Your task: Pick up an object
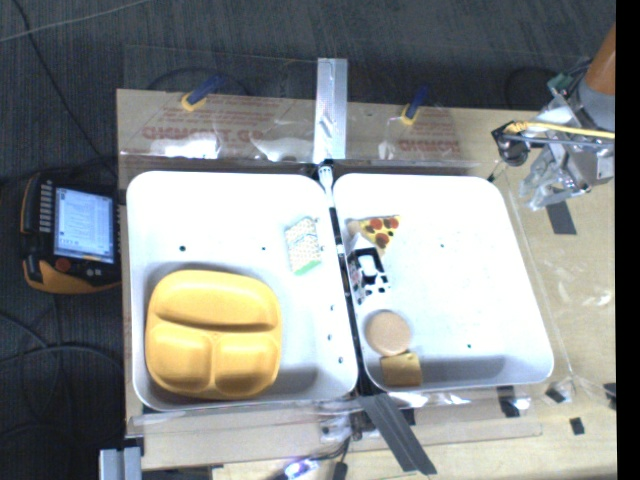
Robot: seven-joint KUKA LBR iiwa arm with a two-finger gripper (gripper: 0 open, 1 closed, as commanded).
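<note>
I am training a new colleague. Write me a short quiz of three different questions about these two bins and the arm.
1. True or false: the large yellow object lies in the right bin.
2. Which small item lies nearest the front wall of the right bin?
A. the pizza-slice toy
B. the round tan disc
C. the brown block
3. Fill in: the gripper is above the ____, outside both bins.

Key: 1 false, it lies in the left bin. 2 C. 3 bench, beyond the right bin's far right corner.
</note>
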